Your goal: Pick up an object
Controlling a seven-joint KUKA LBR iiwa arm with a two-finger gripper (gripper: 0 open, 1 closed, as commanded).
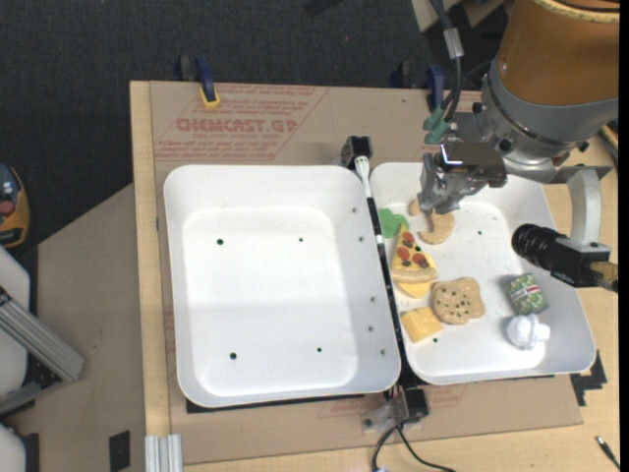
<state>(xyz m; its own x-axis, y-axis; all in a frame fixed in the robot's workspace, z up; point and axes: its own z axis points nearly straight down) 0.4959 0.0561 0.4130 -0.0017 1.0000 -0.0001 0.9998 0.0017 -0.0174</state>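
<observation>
We hover our end effector over the tan cookie in the right bin; we cannot tell its state. The cookie looks light, stiff and flat, so we judge its edges the best hold.

One fixed camera looks slantwise down on both bins.

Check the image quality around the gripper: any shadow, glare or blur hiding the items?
Camera view: gripper sharp, over a tan item; soft shadow band crosses the left bin; white object nearly blends into the right bin; no strong glare.
</observation>
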